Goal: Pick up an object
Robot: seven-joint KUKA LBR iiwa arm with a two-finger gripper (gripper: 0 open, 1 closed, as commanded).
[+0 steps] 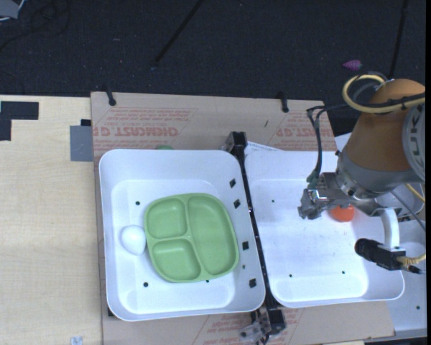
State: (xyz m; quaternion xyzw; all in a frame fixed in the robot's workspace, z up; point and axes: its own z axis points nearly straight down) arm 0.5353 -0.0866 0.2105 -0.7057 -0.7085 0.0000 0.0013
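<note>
A small, rounded orange object lies on the floor of the right-hand shallow white bin, toward that bin's right edge and about midway between its far and near edges. Only part of it shows, since its upper side is covered by the wrist; what is visible is smooth, plain orange and without markings (its full shape cannot be made out). The metal two-finger gripper sits low over the same bin, just beside the orange object on the side facing the bin's left edge. It is seen from above, and whether it is spread or closed cannot be told. Nothing is visibly held in it. The grey arm with its orange band rises over the bin's far right corner.

In the left-hand shallow white bin a pale green plastic plate with three compartments fills the middle of the floor. A white egg-shaped ball rests against the plate's left rim, near that bin's left edge.
</note>
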